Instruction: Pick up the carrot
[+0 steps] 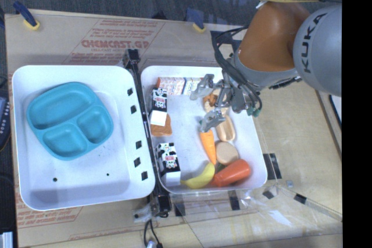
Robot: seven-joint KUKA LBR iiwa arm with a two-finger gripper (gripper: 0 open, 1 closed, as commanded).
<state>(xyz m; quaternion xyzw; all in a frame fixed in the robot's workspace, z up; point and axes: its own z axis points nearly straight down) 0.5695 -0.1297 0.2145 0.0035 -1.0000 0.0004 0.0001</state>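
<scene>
1. You saw the gripper (210,103) hanging over the right bin (256,142), fingers spread apart, holding nothing.
2. Your carrot (208,147) lay just below it, between a banana (199,177) and a hot dog (225,129).

One fixed camera looks slantwise down on both bins (139,125) from above.

"KUKA" is printed in black down the grey arm (318,38), upper right. "CHEMCAST GP" is printed in red on the brown paper sheet (116,38) under the bins; smaller red lines around it too blurred to be read. Carton print illegible.
</scene>
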